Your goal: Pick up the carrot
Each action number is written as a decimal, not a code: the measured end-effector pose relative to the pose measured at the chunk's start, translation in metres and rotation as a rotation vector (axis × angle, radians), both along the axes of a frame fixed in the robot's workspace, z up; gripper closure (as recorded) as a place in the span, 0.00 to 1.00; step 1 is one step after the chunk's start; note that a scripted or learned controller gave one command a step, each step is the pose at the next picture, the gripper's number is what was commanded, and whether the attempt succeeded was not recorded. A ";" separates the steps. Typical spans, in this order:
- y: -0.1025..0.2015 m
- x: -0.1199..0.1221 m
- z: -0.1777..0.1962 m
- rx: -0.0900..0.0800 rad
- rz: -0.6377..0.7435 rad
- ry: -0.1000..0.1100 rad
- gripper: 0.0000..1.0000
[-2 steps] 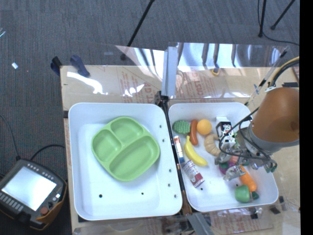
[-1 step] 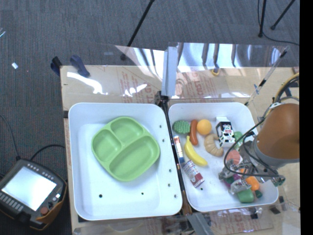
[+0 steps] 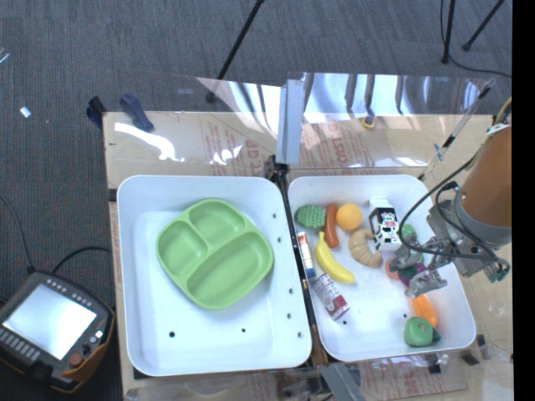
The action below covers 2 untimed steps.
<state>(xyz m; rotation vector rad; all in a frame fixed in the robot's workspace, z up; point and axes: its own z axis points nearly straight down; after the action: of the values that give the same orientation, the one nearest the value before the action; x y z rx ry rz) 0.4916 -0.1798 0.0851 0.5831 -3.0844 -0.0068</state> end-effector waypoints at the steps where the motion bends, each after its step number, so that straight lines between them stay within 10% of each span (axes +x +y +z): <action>1: -0.004 0.020 0.060 -0.004 0.136 -0.012 1.00; 2: -0.026 0.006 -0.001 0.004 0.249 0.001 1.00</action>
<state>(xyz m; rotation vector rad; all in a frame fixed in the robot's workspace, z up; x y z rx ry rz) 0.4979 -0.2063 0.0838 0.9607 -2.9873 -0.0122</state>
